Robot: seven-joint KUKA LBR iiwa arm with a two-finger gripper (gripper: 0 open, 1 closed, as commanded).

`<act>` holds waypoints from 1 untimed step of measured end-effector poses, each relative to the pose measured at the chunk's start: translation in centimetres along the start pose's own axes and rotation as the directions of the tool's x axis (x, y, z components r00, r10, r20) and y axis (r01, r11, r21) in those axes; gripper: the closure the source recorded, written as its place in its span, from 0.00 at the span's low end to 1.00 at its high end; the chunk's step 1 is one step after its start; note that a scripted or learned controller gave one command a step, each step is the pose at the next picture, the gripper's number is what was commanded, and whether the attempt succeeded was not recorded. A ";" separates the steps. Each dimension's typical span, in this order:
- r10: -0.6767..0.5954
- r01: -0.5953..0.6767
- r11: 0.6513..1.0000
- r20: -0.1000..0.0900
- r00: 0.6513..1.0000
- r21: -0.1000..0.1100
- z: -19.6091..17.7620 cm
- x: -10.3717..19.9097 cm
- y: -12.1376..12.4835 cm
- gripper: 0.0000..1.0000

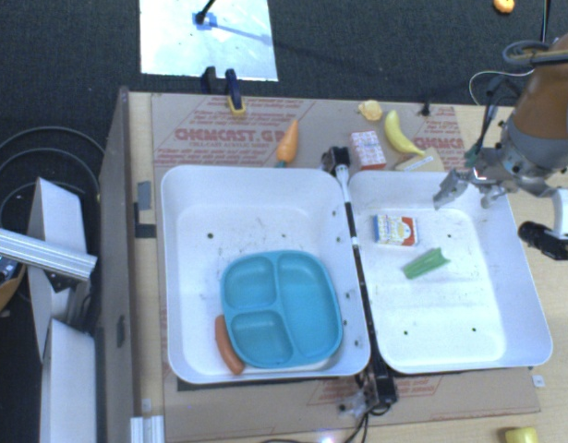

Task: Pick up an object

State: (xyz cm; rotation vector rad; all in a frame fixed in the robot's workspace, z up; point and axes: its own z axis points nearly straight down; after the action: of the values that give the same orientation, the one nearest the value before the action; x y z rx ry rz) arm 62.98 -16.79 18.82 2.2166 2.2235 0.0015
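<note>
Fingers [450, 189] of the gripper [468, 188] are spread apart, and nothing is seen between them. The gripper is held over the far right corner of the right bin [505, 340], at the end of the grey arm [542, 118] that comes in from the right.

Inside that bin, a small box [395, 230] is seen lying flat, a little to the left of the gripper and nearer the front. A green block [425, 263] is seen just beside the box, tilted.

In the left bin [187, 275], a blue tray [281, 308] with three parts is placed. A sausage [228, 344] is laid against its left front edge.

Behind the bins, on the brown board [228, 132], a carrot [287, 141], a pink box [368, 149] and a banana [399, 134] are seen lying near each other.
</note>
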 end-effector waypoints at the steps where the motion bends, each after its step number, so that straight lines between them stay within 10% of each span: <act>1: -0.004 0.004 1.000 -0.004 1.000 0.007 5.0 5.5 -3.5 0.00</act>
State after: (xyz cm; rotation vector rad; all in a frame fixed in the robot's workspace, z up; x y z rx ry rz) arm 59.48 -11.27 13.83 2.2169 2.2336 -0.0021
